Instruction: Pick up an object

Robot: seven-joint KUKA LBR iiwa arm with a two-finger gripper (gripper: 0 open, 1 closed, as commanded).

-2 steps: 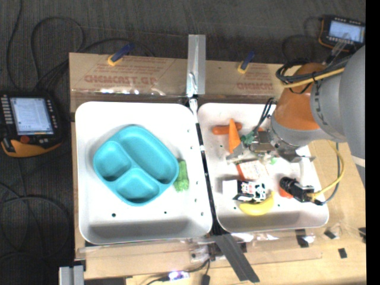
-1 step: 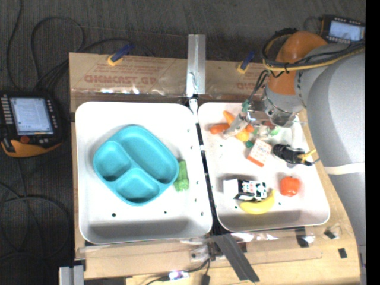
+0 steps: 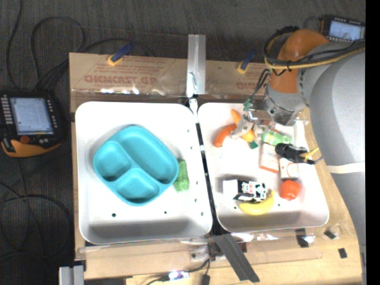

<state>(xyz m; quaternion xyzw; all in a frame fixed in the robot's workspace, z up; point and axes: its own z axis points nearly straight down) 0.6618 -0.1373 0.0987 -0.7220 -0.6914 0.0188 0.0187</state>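
The likeliest target is the orange carrot-shaped toy [image 3: 224, 133], which lies in the upper left part of the right-hand shallow white bin [image 3: 320, 215], just left of the claw [image 3: 254, 116]. Its long axis runs on a slant, from lower left up to upper right, so its upper end points toward the claw and looks to be touching or nearly touching it. The claw hangs low over the far end of that bin, under the grey wrist and its orange band. Clutter hides the claw's tips, so I cannot tell whether it is wide, narrow, or closed on anything.

Just below and right of the claw sits a small green and white packet [image 3: 274, 139], with a white and orange carton [image 3: 269, 157] below that. Further toward the near side lie a round orange-red tomato-like ball [image 3: 290, 189], a black and white cow-patterned block [image 3: 252, 189] and a yellow banana [image 3: 256, 206] curved beneath it, all well apart from the claw.

Far to the claw's left, across the divider, the left-hand white bin [image 3: 95, 230] holds a turquoise three-compartment plastic tray [image 3: 135, 164] and a slim green pod-shaped toy [image 3: 181, 176] beside it.

By my judgement the coming move turns on that slant: a grasp should close across the carrot's narrow width, and the crowded packets on the other side could be caught instead.
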